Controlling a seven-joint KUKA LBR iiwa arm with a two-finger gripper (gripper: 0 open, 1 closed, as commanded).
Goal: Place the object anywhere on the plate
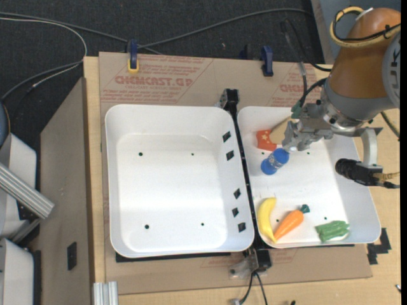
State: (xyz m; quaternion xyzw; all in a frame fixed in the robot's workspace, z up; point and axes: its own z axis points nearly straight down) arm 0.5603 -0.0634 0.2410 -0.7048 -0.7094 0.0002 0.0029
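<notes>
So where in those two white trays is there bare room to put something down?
The left white bin has a bare floor wall to wall. In the right white bin, the middle strip between the blue bottle and orange carrot is free; its far and near ends are crowded.

Small blue bottle (274, 162), lying tilted, right bin (356, 199), near red block (266, 140)
</notes>
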